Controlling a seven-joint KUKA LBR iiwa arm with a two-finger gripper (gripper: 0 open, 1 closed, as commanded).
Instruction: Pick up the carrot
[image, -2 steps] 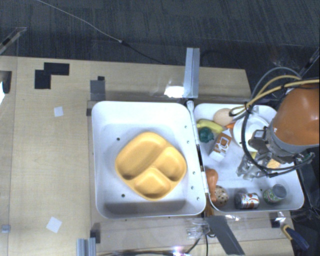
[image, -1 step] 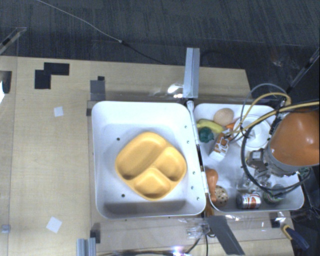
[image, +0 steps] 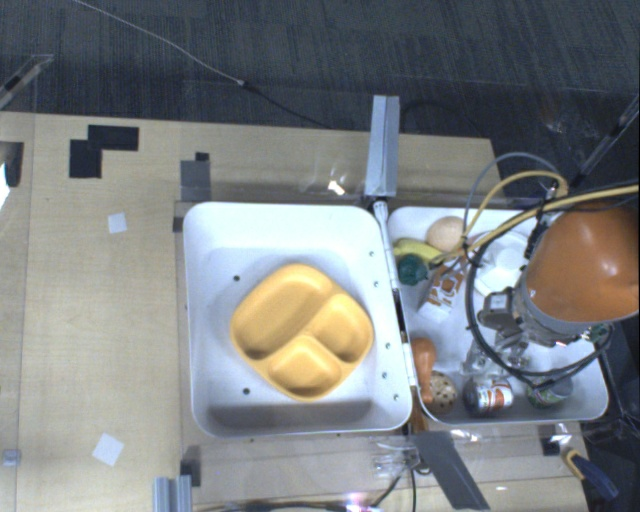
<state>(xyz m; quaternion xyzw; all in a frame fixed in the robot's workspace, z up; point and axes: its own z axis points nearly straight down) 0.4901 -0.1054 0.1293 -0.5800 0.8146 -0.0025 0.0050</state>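
Note:
The carrot (image: 424, 356) is a short orange piece lying against the left wall of the right bin (image: 597, 405), near its front. My gripper (image: 497, 362) hangs over the front middle of that bin, below the arm's orange band (image: 585, 265). It is to the right of the carrot and apart from it, just above a small can (image: 490, 399). Cables and the wrist hide much of the gripper.
A yellow divided plate (image: 300, 328) lies in the left bin (image: 210, 300). The right bin also holds an egg-shaped thing (image: 446, 234), a banana (image: 414, 250), a green item (image: 411, 269), a printed packet (image: 443, 290), a speckled ball (image: 440, 392) and a dark green item (image: 548, 394).

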